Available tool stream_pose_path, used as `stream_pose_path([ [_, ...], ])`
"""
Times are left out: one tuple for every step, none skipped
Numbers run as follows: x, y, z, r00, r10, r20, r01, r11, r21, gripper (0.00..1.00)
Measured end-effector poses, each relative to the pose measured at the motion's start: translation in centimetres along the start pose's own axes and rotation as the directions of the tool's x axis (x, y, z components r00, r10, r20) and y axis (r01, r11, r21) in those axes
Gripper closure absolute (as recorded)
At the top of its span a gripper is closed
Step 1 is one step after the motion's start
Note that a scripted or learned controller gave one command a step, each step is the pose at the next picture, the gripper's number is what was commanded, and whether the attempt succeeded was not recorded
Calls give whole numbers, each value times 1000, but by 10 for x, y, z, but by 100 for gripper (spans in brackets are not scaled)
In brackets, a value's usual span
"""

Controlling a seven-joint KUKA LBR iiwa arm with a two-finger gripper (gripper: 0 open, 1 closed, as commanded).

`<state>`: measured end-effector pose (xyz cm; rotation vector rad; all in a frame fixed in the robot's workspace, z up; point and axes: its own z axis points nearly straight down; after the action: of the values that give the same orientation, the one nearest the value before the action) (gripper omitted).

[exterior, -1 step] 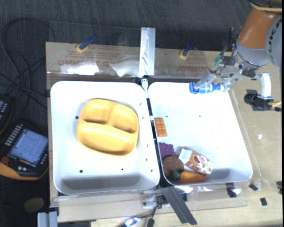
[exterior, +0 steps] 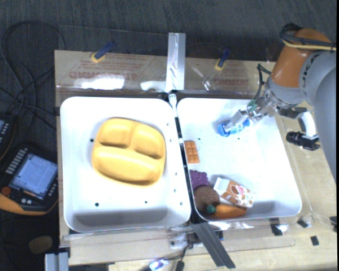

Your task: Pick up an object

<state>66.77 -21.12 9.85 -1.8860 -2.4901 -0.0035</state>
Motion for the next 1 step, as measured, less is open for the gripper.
stream_pose_path([
  [92,17,-44,967,-253,17,253,968,-4,0],
])
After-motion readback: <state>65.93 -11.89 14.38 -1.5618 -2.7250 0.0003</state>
